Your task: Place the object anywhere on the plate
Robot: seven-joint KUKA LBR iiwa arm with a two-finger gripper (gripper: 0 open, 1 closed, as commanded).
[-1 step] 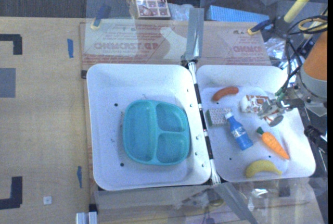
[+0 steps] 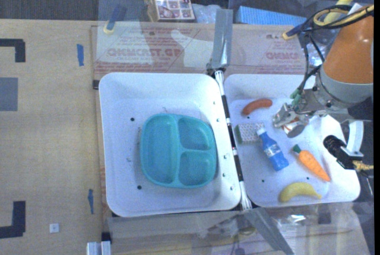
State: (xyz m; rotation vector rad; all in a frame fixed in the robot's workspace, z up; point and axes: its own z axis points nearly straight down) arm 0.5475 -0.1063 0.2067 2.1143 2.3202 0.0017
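Observation:
A teal divided plate lies in the left bin. The right bin holds an orange sausage, a blue bottle lying on its side, a carrot, a yellow banana and a small grey speckled pad. My gripper hangs low over the right bin, just right of the sausage and above the bottle's cap end. A small reddish patch shows under its tip; I cannot make out what it is.
A raised divider separates the two bins. Cardboard sheets lie behind the bins, with boxes and cables further back. A black fitting juts over the right bin's right side.

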